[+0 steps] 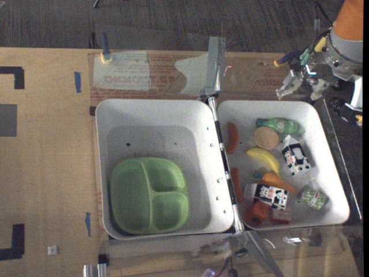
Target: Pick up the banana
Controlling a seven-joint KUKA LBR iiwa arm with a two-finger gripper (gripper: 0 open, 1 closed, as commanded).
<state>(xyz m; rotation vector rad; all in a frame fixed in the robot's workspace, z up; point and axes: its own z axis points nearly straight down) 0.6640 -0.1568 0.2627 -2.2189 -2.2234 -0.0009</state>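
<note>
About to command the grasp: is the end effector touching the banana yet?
Apart. The camera view shows the end effector above the bin's far rim, well clear of the banana.

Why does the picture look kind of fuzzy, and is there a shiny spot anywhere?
The camera view is soft and grainy all over, so the print on the small cartons is hard to read; a shiny patch of glare sits on the clear sheet taped above the left bin; the banana is evenly lit with only a faint shadow; the gripper at the top right looks blurry.
</note>
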